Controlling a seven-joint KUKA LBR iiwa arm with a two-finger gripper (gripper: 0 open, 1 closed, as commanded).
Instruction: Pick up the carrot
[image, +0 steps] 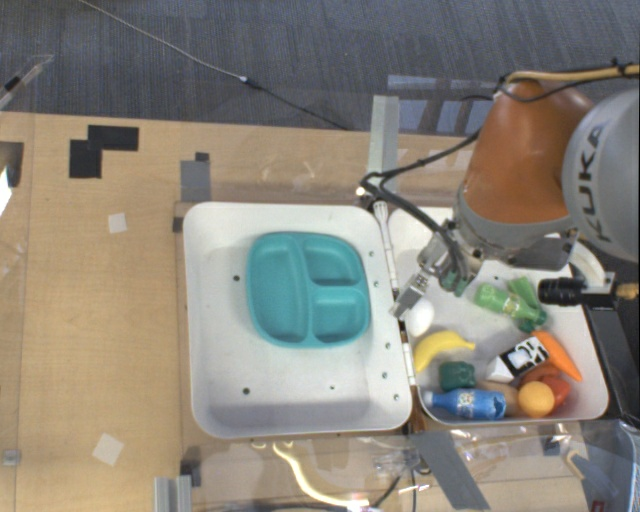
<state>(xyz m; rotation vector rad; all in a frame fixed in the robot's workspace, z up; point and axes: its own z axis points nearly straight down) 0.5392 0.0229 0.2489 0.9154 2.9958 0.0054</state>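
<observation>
We see our gripper low over the right bin's left edge, finger state unclear, well apart from the carrot.

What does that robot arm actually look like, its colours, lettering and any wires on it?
The arm is bulky and rounded: a grey shell with dark KUKA lettering, then a broad orange band above the wrist. Black cables loop off it towards the bins. It ends in a small metallic gripper with two slim fingers and a green patch near its base.
</observation>
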